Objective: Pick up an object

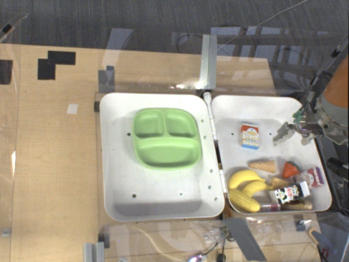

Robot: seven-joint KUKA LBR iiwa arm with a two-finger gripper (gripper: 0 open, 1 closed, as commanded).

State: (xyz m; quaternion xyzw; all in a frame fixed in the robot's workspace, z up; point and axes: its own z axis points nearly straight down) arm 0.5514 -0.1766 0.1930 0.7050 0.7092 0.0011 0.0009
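The grey two-finger gripper [293,133] hangs over the upper right part of the right-hand shallow white bin [272,103], reaching in from the right edge of the view. Its two fingers stand apart, spread fairly wide, with bare bin floor showing between them and nothing held.

No single object is named by the task, so any item in the right bin could serve. The nearest looks to be the small red-and-white carton [250,136], which lies to the gripper's left, near but apart from it, with its long axis running roughly up and down in the view. The rest of the items lie below the gripper, toward the near rim: a pale wedge-shaped piece like bread or a cone [263,166], a small red strawberry-like toy [290,168], a bunch of yellow bananas [246,189] and a black-and-white printed packet [289,193], crowded together and touching one another. The carton stands clear of that cluster, which probably makes it the easier target; a move leftward and down would bring the fingers over it.

The left-hand white bin [117,157] holds a green three-compartment plastic tray [164,138], well away from the gripper.

The arm's wrist and orange band are cut off at the right edge. The items under the packet are partly hidden, and a pinkish object at the far right of the cluster is too small to identify.
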